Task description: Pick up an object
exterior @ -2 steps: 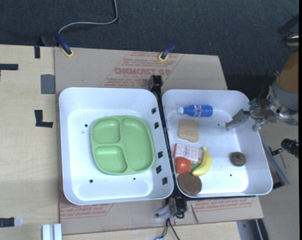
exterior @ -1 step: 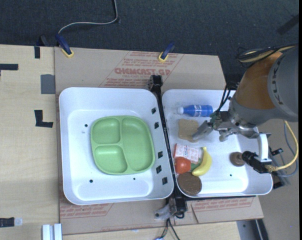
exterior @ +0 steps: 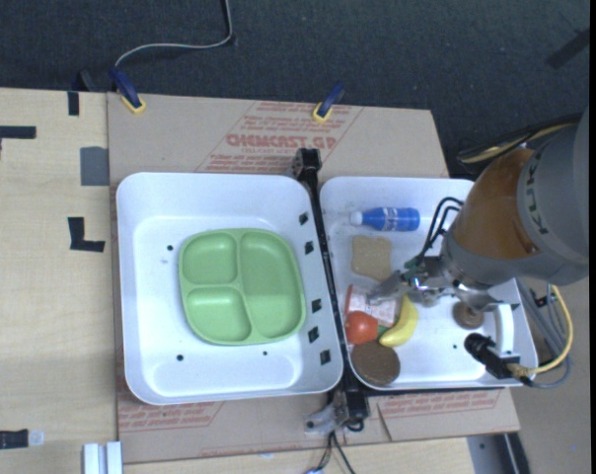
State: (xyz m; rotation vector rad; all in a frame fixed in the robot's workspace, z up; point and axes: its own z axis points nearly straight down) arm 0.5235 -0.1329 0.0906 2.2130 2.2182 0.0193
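Looking down on the worktop, you see the grey arm with its orange band reach in from the right and bend over the right bin. The jaws sit low in that bin, but whether they are apart or together you cannot tell, because the metal parts blur into each other. Just under the jaws lies a yellow banana, very close to them, maybe touching; the picture does not make it sure. To the left of the jaws and a little below is a red tomato, and further below a round brown disc rests near the front wall. Just above and left of the jaws lies a tan square piece like bread. Above that, a blue bottle lies on its side. Well apart to the left, the left bin carries a green divided plate.
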